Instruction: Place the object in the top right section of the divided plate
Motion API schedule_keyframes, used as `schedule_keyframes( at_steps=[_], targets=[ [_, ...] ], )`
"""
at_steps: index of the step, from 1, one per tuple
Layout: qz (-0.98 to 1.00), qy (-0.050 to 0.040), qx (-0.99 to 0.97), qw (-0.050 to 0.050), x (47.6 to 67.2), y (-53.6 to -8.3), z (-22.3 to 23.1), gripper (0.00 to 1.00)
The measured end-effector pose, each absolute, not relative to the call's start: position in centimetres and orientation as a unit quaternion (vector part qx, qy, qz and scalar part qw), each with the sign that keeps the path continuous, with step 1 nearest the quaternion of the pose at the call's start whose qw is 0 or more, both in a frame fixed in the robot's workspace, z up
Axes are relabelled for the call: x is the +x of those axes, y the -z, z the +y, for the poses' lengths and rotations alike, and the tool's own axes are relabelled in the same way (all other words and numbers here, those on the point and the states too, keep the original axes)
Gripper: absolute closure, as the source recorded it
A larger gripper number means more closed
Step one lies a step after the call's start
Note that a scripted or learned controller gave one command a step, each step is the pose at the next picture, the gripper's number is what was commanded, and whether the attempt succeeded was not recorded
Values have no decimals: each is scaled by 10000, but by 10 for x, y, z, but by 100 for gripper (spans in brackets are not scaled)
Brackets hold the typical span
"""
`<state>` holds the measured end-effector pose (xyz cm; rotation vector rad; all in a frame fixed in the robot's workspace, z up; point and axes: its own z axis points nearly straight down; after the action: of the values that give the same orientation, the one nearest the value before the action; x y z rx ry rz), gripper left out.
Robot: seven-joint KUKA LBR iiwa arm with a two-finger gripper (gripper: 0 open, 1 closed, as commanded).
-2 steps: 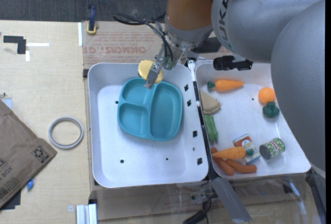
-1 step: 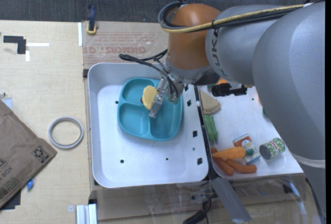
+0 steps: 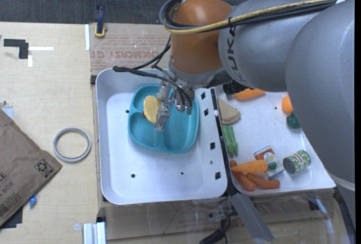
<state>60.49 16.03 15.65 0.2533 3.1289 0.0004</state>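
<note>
The pale yellow, flat food piece [image 3: 150,108] lies in the blue divided plastic plate [image 3: 177,138], upper-left area; the hand [image 3: 167,107] hovers beside it, grip state impossible to tell; placement looks unfinished

The gripper [image 3: 164,112] is hovering over the blue divided plate [image 3: 169,138], which is lying in the left bin [image 3: 115,141]. A yellow object [image 3: 150,108] is sitting beside the gripper on that plate.

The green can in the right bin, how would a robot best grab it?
From above, fingers closing across the round sides of the green can at its middle. It lies on its side in the right bin, with bare floor around it, so the body is likely the easiest part to pinch.
</note>
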Motion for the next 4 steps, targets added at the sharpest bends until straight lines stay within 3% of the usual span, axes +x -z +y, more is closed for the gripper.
schedule_keyframes(
  at_steps=[1,2,3,4],
  targets=[
    [9995,-1,-316,3,594,-131,141,100],
    [9933,-4,-1156,12,534,-241,110,100],
    [9773,-7,-2117,20,608,-239,152,100],
    [9773,-7,-2117,22,608,-240,152,0]
  ],
)
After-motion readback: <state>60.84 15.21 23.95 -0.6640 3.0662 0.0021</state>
